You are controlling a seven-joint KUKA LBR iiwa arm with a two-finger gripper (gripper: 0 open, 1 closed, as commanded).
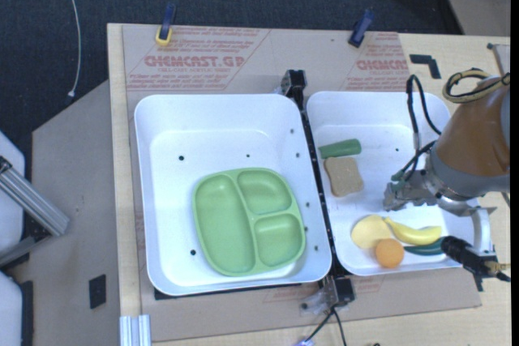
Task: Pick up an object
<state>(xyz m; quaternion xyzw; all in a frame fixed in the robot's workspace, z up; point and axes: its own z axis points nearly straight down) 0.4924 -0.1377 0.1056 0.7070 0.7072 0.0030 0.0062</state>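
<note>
The right bin (373,111) holds a green stick-shaped piece (340,148), a tan block (345,175), a pale yellow round piece (369,230), a yellow banana (415,233), an orange ball (390,254) and a dark teal piece (425,249) partly under the banana. My gripper (403,197) is low in this bin, just above the banana and to the right of the tan block. Nothing is visibly held in it. The arm's orange band (478,138) rises over the bin's right side and hides that part of it.
The left bin (162,134) holds a green three-compartment plate (247,219). A black clamp (293,82) sits between the bins at the back. Cables (418,105) hang by the arm. Blue clips (166,24) hold the cardboard's far edge.
</note>
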